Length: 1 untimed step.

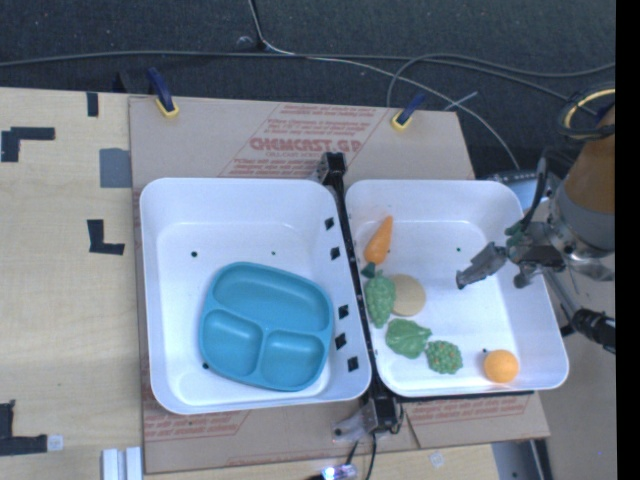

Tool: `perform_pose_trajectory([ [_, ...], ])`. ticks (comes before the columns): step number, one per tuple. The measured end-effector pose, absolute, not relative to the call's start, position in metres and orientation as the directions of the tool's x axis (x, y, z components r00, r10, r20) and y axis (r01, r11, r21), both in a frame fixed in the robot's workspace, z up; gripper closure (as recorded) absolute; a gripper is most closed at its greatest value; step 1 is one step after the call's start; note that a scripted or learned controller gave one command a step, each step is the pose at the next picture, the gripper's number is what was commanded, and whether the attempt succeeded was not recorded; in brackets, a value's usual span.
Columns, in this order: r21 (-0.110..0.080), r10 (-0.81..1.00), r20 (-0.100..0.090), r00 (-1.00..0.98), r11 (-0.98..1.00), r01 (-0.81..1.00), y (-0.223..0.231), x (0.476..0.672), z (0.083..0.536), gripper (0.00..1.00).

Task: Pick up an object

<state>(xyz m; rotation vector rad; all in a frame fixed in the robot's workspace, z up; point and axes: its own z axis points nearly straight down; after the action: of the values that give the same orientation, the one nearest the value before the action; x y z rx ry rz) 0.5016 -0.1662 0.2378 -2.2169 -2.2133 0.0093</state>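
The right bin (455, 200) holds several small food items. An orange carrot (378, 239) lies near the divider. Below it a beige round piece (408, 294) touches a green leafy piece (379, 299). Two more green pieces (407, 337) (443, 356) sit toward the front, and an orange ball (500, 365) rests in the front right corner. My gripper (493, 279) hangs over the right side of this bin, open, with nothing between its fingers. It is above and to the right of the items, apart from all of them.
The left bin (170, 218) holds a blue divided plate (265, 325). A black divider strip (343, 258) runs between the bins. Cables (430, 63) trail across the dark surface behind, and two clamps (165, 103) (405, 116) pin the cardboard.
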Motion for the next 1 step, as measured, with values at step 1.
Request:
perform_pose_trajectory([
  [1, -0.002, 1.000, 0.000, -0.001, 0.001, 1.000, -0.1661, 0.5037, 0.2418, 0.00],
])
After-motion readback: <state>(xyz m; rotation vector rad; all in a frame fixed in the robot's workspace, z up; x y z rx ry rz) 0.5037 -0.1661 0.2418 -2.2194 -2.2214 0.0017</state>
